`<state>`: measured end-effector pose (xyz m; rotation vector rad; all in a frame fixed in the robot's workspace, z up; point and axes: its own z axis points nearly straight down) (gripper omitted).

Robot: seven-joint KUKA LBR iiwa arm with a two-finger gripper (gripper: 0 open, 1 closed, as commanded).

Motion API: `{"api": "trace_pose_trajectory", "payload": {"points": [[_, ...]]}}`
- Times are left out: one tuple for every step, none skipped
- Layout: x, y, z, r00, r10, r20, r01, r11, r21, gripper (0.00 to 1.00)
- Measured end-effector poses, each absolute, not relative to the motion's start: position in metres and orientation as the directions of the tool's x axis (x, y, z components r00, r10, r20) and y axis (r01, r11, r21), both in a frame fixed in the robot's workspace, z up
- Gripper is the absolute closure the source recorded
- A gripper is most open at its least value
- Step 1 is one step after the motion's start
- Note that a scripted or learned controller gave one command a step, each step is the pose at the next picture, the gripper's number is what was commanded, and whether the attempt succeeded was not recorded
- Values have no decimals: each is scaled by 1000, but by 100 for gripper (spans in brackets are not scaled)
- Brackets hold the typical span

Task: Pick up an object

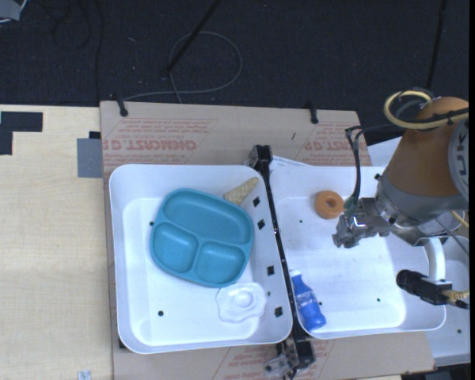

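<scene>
Left bin: a shallow white plastic tray with smooth, glossy walls, sitting on brown cardboard.
Blue plate: a three-compartment dish lying flat in the left bin; it is looking rigid, light and slick, so a pinch on its raised rim would probably be the only workable hold.
Tan wedge: a pale, cone-like piece peeking out from the plate's upper right edge, touching the bin's wall by the divider; material hard to tell.
White piece: a small, translucent, crumpled-looking item just below the plate; likely light and flimsy.
Blue bottle: lying on its side against the left wall of the right bin; seemingly smooth plastic, rounded, apt to roll under a poor pinch.
Orange ring: a small doughnut-shaped object in the right bin's upper left part, likely light and slightly soft; gripping across its outer edge seems best.
Gripper: hanging just right of and below the ring, close beside it but not around it; whether its jaws are apart or together is too unclear to tell.
</scene>
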<state>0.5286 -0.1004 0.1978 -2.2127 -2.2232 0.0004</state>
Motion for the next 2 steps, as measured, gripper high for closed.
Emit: {"api": "trace_pose_trajectory", "payload": {"points": [[537,-56,195,-3,1000,2,1000,3,-4,100],[554,0,207,-5,1000,3,1000,5,-2,100]]}}
